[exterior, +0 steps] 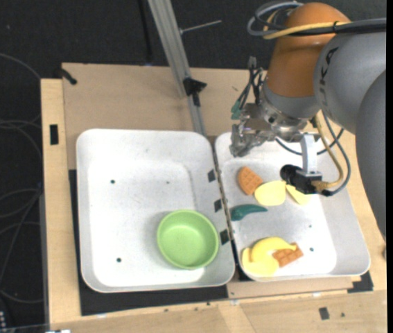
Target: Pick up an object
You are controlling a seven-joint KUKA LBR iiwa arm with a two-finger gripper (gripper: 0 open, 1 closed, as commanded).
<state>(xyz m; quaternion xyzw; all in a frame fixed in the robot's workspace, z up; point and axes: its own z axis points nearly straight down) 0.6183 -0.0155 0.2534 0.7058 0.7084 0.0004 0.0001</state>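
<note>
**Gripper over right bin, nothing held**

I see the gripper (241, 144) above the right bin's (342, 252) far-left corner; can't tell finger state. Orange waffle piece (249, 180) lies just below it, apart. Yellow pieces (271, 193), teal item (246, 212) nearby. Green bowl (188, 238) in left bin (113, 158).

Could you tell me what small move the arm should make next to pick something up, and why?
Probably lower the tool a little toward the orange waffle piece. The tool hangs above the right bin's far left corner, and that piece lies closest to it, apart from the yellow pieces.
</note>
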